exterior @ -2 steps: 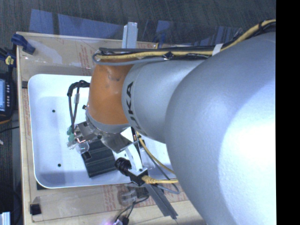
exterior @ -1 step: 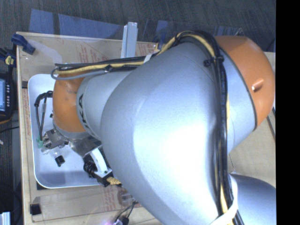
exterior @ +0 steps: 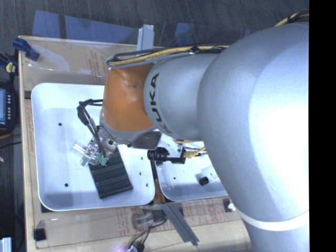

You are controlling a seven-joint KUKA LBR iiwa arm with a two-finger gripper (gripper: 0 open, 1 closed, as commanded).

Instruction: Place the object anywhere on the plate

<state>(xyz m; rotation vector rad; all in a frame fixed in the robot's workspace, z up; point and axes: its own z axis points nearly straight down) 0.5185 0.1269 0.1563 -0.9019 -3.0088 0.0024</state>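
Although the arm hides much of both bins, the gripper (exterior: 88, 155) sits low in the left bin (exterior: 44, 140), finger opening unresolved. The dark ribbed block (exterior: 111, 178) lies touching it below-right, long axis diagonal. I cannot make out any plate.
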